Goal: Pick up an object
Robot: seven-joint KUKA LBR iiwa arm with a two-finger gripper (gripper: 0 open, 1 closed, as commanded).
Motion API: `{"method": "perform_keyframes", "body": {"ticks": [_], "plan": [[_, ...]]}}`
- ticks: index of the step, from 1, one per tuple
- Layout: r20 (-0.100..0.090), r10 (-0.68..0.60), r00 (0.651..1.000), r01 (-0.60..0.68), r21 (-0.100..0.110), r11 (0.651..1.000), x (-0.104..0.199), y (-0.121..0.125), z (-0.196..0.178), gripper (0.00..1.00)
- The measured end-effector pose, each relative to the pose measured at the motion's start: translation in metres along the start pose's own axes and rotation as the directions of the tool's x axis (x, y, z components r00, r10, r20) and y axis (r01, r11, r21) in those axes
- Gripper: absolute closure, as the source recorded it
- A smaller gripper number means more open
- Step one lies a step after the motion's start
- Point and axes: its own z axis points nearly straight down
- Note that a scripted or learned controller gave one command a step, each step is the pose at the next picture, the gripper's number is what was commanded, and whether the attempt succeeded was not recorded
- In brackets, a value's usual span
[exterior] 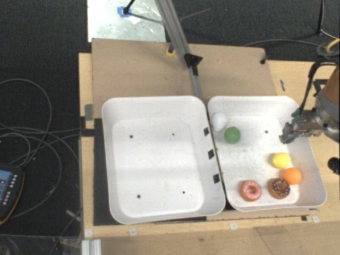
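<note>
Right bin (255, 108): pincer (287, 134) hovers above lemon (281, 160).

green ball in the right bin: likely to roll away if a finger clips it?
Probably. The green ball looks round and smooth, sitting on the flat floor of the right bin, so a glancing touch would likely send it rolling. The white object beside it might block travel that way. It looks small, probably light.
</note>
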Motion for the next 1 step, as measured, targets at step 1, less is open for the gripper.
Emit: {"method": "perform_keyframes", "body": {"ticks": [1], "plan": [[-0.002,0.0,1.0,0.0,0.005,1.0,-0.0004,0.0015,-0.0186,1.0]]}}
